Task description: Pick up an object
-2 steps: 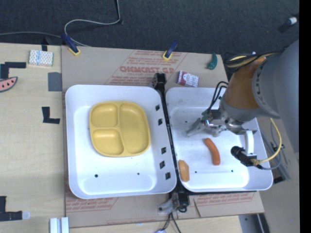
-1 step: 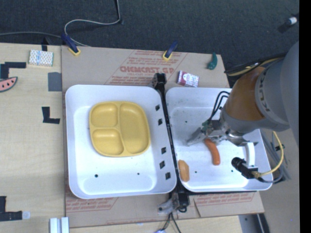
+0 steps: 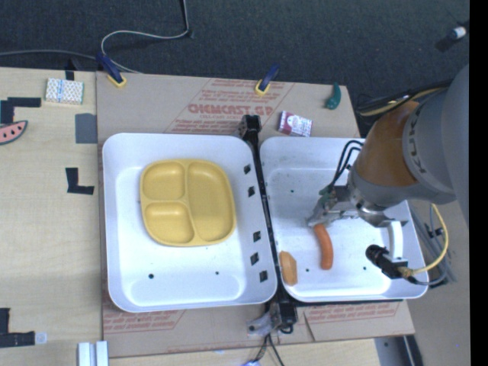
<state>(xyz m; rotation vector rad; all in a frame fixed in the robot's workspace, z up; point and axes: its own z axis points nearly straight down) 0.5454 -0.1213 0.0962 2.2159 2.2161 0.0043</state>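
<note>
You see the gripper (image 3: 326, 213) low in the right bin (image 3: 293, 166), its tip just above the far end of an orange sausage (image 3: 325, 248); I cannot tell how it is set. A small bread roll (image 3: 288, 268) lies near-left. The left bin (image 3: 122, 204) holds a yellow divided plate (image 3: 187, 202).

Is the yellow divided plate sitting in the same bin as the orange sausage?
No, the yellow divided plate lies in the left bin, while the orange sausage lies in the right bin.
</note>
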